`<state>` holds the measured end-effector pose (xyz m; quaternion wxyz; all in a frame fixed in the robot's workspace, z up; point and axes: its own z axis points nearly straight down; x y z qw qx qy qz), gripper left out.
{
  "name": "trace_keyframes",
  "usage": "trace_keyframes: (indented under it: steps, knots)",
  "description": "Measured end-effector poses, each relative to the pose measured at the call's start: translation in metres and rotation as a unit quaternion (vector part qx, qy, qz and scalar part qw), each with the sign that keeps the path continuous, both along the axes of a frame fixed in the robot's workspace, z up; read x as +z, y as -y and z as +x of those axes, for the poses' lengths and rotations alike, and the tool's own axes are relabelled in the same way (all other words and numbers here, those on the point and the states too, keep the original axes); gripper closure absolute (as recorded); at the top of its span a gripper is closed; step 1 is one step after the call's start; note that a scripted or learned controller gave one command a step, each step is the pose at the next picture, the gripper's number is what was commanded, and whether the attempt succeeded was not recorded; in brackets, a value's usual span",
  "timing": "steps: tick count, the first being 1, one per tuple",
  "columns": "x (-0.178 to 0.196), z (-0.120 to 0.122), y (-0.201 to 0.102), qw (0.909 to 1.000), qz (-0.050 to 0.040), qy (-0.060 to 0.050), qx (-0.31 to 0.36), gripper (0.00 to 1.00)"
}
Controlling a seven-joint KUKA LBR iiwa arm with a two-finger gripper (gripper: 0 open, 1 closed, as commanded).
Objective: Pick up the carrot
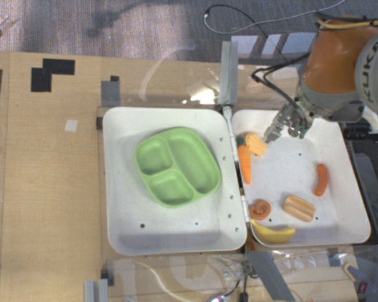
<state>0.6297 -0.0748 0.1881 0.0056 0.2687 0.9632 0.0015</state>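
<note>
The carrot [244,163] is orange with a green top and lies lengthwise along the left wall of the right bin [340,231]. A yellow corn piece [256,145] touches its upper end. My gripper [285,131] hangs over the bin's upper middle, up and to the right of the carrot and just right of the corn. Its fingers stand apart with nothing between them. The grey arm with its orange band [331,55] reaches in from the upper right.
A red sausage [320,178] lies at the right of the right bin, with a tan bread roll [299,207], a small orange ring [260,209] and a banana [274,233] along the front. A green divided plate [176,166] sits in the left bin [123,231].
</note>
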Motion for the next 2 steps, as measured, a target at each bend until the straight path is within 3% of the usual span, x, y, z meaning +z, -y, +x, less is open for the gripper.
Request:
trace_keyframes:
  steps: [1,2]
  knots:
    - [0.02,0.006,-0.04,0.9936,-0.0008,0.0,0.113,1.0]
    - [0.067,0.015,-0.042,0.99,-0.0014,0.0,0.141,1.0]
